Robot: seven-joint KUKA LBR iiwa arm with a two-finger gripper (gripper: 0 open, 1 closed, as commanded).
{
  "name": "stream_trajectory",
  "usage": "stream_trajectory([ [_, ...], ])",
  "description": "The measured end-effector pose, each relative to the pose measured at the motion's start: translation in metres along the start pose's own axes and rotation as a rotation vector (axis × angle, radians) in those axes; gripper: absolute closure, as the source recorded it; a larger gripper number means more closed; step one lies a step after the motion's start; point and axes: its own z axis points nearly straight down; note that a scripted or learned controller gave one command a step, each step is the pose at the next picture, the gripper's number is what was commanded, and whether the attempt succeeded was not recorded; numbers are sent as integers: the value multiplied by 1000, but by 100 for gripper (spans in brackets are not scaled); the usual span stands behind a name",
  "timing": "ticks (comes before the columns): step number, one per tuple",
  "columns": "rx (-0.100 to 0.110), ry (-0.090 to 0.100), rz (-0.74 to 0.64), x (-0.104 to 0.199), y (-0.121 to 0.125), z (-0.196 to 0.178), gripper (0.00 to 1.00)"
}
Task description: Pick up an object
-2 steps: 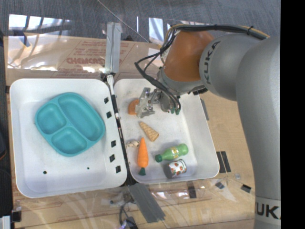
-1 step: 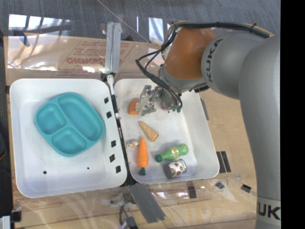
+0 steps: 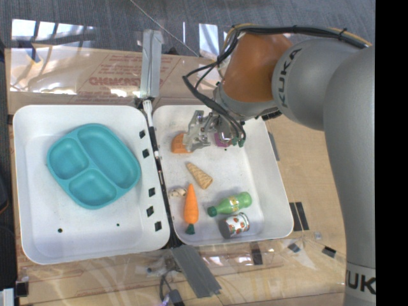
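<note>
Camera view: cone (image 3: 199, 175) below claw (image 3: 199, 134)

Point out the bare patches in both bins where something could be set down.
Left bin: floor below the teal divided plate, toward the near edge. Right bin: strip right of the cone, above the green bottle. Crowded: near the gripper and around the carrot and can.

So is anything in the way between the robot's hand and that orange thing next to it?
Nothing visible is. The gripper sits right beside the orange piece in the right bin; the cone and carrot lie farther down.
</note>
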Motion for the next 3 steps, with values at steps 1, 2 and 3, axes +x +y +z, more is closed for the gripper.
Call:
stream_trajectory([
  [1, -4, 26, -107, 27, -64, 46, 100],
  [2, -4, 19, -112, 23, -62, 33, 100],
  [3, -4, 14, -114, 22, -61, 22, 100],
])
